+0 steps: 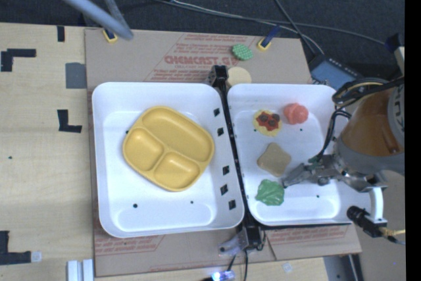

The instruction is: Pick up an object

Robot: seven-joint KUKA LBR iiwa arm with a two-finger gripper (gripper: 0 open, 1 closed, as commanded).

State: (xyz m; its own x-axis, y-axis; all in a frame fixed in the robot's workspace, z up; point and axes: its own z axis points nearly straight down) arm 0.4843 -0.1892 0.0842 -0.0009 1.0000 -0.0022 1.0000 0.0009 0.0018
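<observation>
The bench (39,141) carries a cardboard sheet (191,56) — on it sit two white bins, the left bin (108,207) at 9 o'clock, the right bin (309,207) at 3 o'clock, touching.

Only readable thing here is the red print on the brown cardboard sheet (177,59) under the two bins. The big line above the left bin looks like "CHEMCAST", with maybe a couple more letters cut off by the bin divider. There's smaller red print right above it and more red lettering along the cardboard's bottom edge, but it's too tiny and blurry to make out.
</observation>
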